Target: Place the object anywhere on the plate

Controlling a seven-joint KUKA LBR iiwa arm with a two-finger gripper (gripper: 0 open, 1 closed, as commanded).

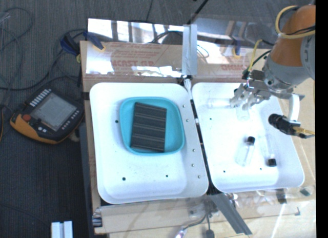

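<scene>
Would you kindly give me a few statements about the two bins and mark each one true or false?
1. The teal plate sits in the left bin. True.
2. A dark ribbed block lies on the plate. True.
3. The end effector hovers over the left bin. False: it is over the back of the right bin.
4. Two small clear vials with black caps, one nearer the middle and one further right, lie in the right bin. True.
5. The handheld controller rests inside the right bin. False: it lies on the floor left of the bench.
</scene>
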